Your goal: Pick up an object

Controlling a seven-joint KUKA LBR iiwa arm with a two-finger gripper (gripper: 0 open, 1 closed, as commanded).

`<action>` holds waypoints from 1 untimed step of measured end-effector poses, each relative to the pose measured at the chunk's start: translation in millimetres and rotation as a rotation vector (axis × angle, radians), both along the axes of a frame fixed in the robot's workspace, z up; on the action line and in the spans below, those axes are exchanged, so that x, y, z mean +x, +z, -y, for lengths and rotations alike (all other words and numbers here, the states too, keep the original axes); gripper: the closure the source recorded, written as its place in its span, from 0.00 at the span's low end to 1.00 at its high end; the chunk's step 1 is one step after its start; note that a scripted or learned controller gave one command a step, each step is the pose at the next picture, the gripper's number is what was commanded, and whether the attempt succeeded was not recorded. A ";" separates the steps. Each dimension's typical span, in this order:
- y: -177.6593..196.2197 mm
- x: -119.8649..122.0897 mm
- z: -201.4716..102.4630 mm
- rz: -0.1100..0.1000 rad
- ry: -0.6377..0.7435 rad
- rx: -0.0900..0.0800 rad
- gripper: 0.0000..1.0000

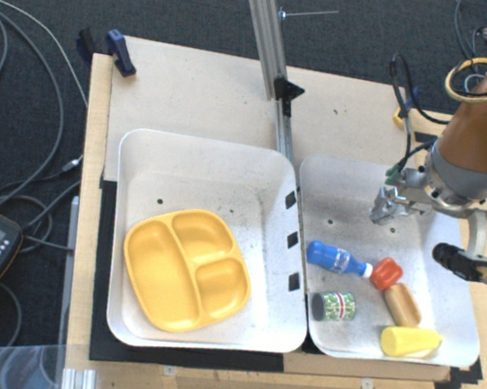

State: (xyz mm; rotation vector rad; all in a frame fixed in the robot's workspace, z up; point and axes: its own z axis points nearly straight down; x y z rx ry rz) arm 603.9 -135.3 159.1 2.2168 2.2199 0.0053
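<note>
Yellow block sits lowest in the right bin, closest to the lens, on the surface that carries two white bins side by side. Just above the yellow block lies a tan cylinder with a red cap, angled up and to the left, its lower end close beside the block. Left of the block rests a small green-labelled can on its side, near the bin's left wall. Above and left of the block, a blue bottle lies flat with its pale neck pointing toward the red cap, the two nearly touching. Well above the block, the grey arm with its orange band reaches in from the right, and the pincer hangs over bare bin floor in the upper part of the right bin, apart from all four things; nothing shows between its fingers, and whether they are spread or closed cannot be told. Far left of the block, the left bin holds a yellow divided plate with three compartments. A blue clamp sits at the surface's far left corner, and a metal pole rises between the bins.
</note>
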 end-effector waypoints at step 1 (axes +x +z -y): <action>54.9 1.8 -0.1 0.002 0.000 -0.001 1.00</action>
